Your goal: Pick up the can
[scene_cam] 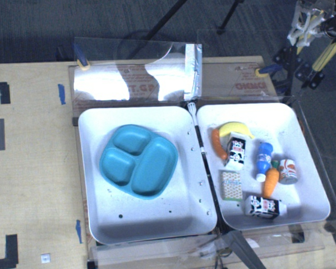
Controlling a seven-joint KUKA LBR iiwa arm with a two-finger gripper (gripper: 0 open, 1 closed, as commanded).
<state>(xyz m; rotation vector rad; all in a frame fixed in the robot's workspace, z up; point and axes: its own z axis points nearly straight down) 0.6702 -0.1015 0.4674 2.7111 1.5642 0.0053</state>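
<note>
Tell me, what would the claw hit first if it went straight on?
Likely the dark floor beside the right bin, not the can; the gripper hangs outside the bin, though depth is unclear.

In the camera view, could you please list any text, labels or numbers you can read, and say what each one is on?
Nothing reads clearly.
Red print on the cardboard behind the bins: blurred, unreadable.
Label on the can: red and white, too small.
Cow-patterned cartons and: no legible words.
Patterned card: dots, no text.
</note>
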